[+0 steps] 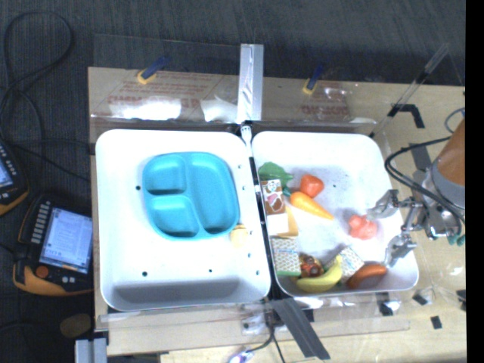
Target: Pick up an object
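A blue three-compartment tray (189,193) lay in the left bin (121,278), toy carrot (310,204), banana (319,280) and pink-red fruit (363,227) in the right bin (355,146) (package labels unreadable), gripper (393,221) spread wide, empty, just beside the fruit.

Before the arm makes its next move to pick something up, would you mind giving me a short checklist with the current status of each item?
1. Two-finger gripper positioned over the right white bin, at its right edge: ok.
2. Finger state: open, nothing between the fingers: ok.
3. Closest target, the small pinkish-red rounded toy, lies just left of the gripper with bare bin floor around it: ok.
4. Other items are crowded along the bin's left and front, including the orange carrot toy and yellow banana toy: not ok for a clean grasp.
5. Gripper height above the bin floor: cannot tell.
6. Blue divided plastic tray sits in the left white bin, away from the arm: ok.
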`<state>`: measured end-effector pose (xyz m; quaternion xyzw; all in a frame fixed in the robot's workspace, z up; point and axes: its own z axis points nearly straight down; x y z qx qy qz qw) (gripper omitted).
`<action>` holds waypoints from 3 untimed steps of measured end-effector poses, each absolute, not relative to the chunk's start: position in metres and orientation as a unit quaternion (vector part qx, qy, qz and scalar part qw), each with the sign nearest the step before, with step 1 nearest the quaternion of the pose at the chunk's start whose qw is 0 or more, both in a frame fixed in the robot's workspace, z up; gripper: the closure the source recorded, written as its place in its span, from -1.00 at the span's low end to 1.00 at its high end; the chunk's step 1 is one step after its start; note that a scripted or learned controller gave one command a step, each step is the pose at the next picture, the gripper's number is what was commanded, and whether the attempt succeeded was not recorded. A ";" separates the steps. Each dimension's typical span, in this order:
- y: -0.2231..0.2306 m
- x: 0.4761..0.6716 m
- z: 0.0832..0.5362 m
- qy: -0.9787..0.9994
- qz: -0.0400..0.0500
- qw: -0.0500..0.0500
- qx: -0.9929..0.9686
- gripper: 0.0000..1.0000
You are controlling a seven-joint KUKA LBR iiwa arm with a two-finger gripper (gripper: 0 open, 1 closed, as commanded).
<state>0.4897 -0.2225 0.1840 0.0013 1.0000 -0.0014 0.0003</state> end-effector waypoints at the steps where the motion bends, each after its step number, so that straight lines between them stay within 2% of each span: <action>1: -0.198 0.500 0.103 0.985 -0.003 0.008 0.175 -1.00; 2: -0.183 0.543 0.095 0.909 0.000 0.007 0.416 -1.00; 3: -0.155 0.629 0.097 0.841 0.002 0.009 0.540 -1.00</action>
